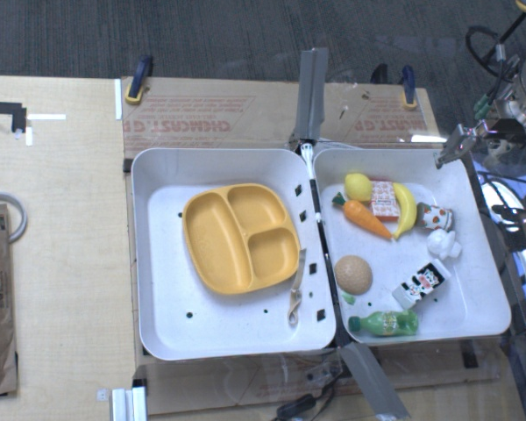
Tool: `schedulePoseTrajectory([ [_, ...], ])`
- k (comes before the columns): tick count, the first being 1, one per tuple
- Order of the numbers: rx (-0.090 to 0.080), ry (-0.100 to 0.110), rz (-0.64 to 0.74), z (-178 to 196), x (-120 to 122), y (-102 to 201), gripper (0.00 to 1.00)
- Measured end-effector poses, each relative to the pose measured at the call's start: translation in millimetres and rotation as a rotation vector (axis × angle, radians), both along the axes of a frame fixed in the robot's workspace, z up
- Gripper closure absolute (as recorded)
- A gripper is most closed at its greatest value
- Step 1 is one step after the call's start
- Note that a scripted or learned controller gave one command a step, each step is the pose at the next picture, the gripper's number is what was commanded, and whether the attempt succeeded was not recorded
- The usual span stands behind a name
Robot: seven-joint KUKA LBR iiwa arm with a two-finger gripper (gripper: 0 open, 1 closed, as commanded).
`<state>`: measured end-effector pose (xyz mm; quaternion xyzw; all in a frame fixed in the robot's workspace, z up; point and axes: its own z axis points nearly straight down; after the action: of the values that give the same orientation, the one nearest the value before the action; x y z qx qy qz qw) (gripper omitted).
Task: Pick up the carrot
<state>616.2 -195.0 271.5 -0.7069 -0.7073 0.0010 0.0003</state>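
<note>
The pincer hangs at the upper right corner of the right bin, at about one o'clock from that bin's middle, just over the rim. From where I stand it is small and half lost among cables, so I cannot tell what state it is in; nothing is visibly held by it.

The carrot lies in the right bin, in its upper left part, at about ten o'clock from the bin's middle. Seen from the pincer it lies toward eight o'clock, well apart — most of the bin's width is between them. Its long axis runs from ten o'clock to four o'clock: the green leafy end points up-left, toward the divider between the bins, and the orange tip points down-right.

It has close neighbours. A lemon sits just above it at twelve o'clock, a red-and-white packet touches or nearly touches it at one o'clock, and a banana curves beside the tip at three o'clock. The free side is the lower left one.

In my judgement, the coming move asks for a travel down-left, and a closing across the carrot's short axis — from the seven o'clock and one o'clock sides. The packet could get in the way.
</note>
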Motion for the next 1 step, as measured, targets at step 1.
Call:
schedulePoseTrajectory([
  [1, 0.000, 0.000, 0.162, -75.3, -23.6, 67.0, 0.00],
])
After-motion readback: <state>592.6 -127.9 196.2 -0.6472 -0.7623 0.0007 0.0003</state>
